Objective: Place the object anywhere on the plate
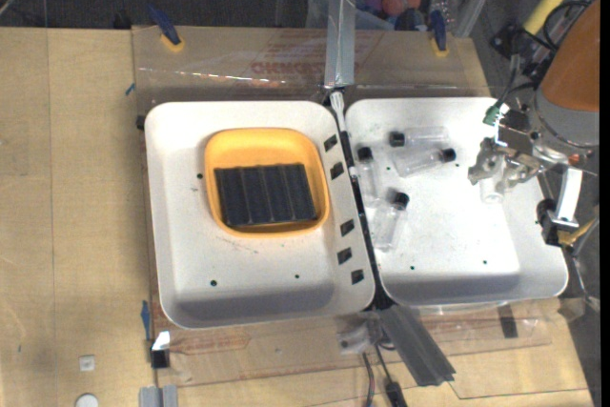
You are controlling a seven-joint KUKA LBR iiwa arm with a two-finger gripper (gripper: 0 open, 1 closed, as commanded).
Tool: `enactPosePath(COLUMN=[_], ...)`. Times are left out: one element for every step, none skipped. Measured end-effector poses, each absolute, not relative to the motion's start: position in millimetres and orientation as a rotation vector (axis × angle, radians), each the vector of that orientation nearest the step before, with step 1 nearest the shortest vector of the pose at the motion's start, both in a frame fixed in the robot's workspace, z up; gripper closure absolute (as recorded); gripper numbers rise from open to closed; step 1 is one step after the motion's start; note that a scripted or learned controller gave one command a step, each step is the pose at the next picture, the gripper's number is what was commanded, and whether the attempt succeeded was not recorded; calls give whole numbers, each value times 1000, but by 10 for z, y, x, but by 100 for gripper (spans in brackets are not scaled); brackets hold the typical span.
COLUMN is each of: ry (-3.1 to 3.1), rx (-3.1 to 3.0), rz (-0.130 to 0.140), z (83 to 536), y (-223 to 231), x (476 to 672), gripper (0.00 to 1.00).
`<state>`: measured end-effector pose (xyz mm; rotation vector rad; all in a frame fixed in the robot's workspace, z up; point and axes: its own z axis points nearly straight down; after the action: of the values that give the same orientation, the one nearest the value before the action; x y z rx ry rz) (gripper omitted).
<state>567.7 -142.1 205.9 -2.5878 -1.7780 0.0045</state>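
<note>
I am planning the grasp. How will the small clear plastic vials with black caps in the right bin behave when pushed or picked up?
The clear plastic vials with black caps lie on their sides, so they will probably roll if nudged. They look small and thin-walled, so likely light. Their smooth, glossy surface may slip between the gripper fingers.

Arm [572,81] low at right

grey arm [572,124], orange band, pale metal hand [496,169].

plate [262,144] orange | ribbed block [264,194] black | bins [191,281] white | vials [419,155] clear, black caps | bench [57,205] tan
</note>
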Motion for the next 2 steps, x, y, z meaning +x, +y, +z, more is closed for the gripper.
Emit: enactPosePath(ry=[-2073,-2226], rx=[-2363,-2222], rz=[0,-1], z=[1980,2306], y=[-1461,-1563], x=[6494,6678], gripper=[100,100])
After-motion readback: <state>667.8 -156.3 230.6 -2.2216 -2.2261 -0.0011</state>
